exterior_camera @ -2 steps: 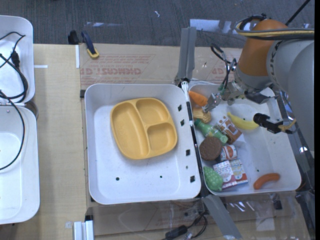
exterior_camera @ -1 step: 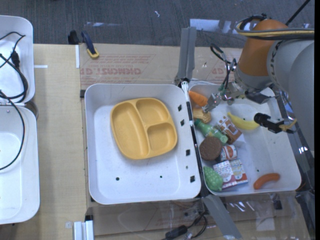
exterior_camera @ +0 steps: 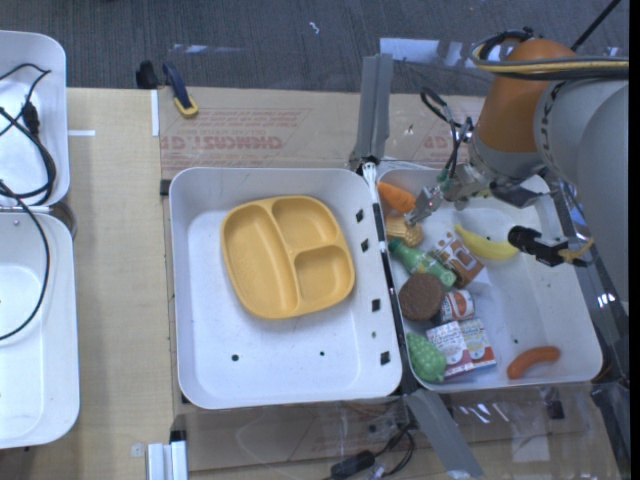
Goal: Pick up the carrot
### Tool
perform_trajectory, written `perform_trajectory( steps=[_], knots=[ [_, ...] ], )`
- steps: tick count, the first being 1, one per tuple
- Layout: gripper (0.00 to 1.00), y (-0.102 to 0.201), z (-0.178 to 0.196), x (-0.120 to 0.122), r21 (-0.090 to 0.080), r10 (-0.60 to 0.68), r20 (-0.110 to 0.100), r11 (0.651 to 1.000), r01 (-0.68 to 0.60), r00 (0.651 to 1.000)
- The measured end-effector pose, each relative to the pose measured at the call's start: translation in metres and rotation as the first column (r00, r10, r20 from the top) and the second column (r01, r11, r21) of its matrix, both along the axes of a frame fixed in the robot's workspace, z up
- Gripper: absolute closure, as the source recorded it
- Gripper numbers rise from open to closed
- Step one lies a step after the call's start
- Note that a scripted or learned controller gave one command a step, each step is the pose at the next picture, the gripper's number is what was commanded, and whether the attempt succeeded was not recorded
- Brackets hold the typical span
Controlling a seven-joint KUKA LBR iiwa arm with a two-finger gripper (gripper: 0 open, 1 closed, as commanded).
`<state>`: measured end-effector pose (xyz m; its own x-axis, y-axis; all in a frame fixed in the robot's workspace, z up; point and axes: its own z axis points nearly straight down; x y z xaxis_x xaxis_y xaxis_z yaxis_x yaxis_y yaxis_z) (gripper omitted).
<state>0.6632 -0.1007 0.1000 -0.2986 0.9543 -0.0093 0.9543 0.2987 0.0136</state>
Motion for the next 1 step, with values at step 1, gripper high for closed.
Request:
perform_trajectory(
  steps=[1],
  knots=[
    [0.00, -0.0003, -0.0001, -0.0001, 0.001, -0.009, 0.000, 1.000, 0.009, 1.000]
  ],
)
